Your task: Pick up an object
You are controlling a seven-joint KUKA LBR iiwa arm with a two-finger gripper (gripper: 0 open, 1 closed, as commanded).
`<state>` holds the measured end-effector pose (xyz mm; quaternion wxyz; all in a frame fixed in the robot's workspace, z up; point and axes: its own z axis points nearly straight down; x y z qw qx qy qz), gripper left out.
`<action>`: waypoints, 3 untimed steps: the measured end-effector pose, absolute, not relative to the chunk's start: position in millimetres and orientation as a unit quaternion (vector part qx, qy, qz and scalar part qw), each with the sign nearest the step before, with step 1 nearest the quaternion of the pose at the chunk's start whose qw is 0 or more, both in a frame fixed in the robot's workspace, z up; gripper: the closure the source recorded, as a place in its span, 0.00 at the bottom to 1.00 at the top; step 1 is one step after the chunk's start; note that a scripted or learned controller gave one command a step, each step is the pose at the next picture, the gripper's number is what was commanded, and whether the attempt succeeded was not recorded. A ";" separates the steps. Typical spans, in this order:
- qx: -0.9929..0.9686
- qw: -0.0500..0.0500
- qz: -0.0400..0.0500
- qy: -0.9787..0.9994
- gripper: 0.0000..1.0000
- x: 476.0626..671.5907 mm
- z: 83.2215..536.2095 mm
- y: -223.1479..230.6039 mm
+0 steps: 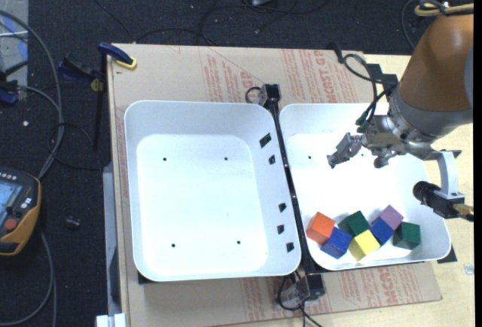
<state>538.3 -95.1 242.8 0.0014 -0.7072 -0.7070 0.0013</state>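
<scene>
Several coloured blocks lie clustered at the near edge of the right bin [316, 133]: an orange block [321, 226], a blue block [337, 242], a green block [355, 223], a yellow block [365, 244], a purple block [391, 215] and a dark green block [408, 234]. My gripper [357, 159] hangs over the middle of the right bin, well above and behind the blocks. Its fingers are spread open with nothing between them. The orange-banded arm reaches in from the right.
The left bin [143, 122] sits beside the right one, with black clips along the wall they share. Both rest on a cardboard sheet [211, 69]. Cables and a yellow-handled clamp [117, 54] lie beyond the bench.
</scene>
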 end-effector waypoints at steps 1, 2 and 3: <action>-0.707 0.000 0.000 -0.707 0.00 539.0 244.4 -95.0; -0.707 0.002 0.002 -0.707 0.00 542.0 182.6 -95.1; -0.707 0.001 0.001 -0.707 0.00 532.2 133.1 -99.1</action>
